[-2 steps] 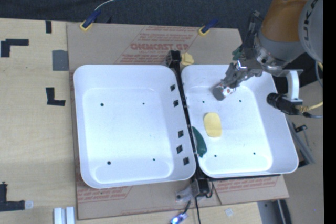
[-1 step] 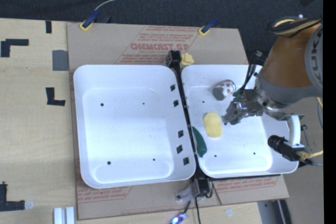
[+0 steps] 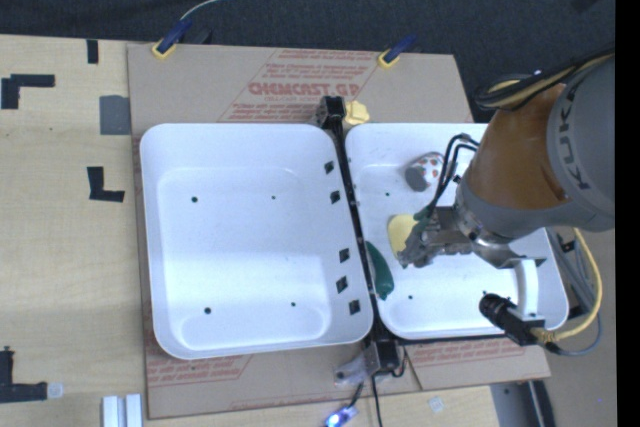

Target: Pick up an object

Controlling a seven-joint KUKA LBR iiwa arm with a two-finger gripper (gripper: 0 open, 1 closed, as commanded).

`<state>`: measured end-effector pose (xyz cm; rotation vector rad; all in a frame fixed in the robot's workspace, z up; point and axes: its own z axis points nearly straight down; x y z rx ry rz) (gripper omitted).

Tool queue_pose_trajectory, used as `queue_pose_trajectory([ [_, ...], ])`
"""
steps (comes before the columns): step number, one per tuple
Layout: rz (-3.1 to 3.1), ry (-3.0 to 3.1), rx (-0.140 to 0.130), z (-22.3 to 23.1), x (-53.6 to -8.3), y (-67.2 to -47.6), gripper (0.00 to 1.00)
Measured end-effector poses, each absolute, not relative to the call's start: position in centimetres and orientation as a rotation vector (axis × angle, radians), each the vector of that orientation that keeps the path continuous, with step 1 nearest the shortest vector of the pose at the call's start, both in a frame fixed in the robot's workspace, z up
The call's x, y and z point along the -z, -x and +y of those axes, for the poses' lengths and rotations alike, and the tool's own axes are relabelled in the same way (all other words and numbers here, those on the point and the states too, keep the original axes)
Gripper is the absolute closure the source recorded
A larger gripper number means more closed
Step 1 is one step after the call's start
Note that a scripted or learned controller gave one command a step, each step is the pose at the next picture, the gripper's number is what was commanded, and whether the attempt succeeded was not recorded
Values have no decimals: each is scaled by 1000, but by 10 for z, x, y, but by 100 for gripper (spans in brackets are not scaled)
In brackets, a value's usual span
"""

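Dark carpet is framing a cardboard-covered bench [image 3: 300, 85] carrying two shallow white plastic bins. I am watching the gripper [image 3: 418, 250] hovering low near the right bin's [image 3: 470, 320] left wall, just beside a pale yellow rounded object [image 3: 400, 231]; jaw state I cannot tell. A dark green leaf-shaped piece [image 3: 380, 273] is lying against that wall, and a small grey-and-red object [image 3: 423, 171] is sitting toward the far edge. I am favouring centring over the yellow piece before descending.
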<state>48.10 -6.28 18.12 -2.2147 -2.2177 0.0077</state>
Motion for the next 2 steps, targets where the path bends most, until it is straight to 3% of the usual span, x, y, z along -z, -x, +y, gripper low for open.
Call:
queue_pose_trajectory([
  [1,-2222,2221,0,-77,-221,-484,100],
  [2,-2235,2218,9,-39,-276,-574,100],
])
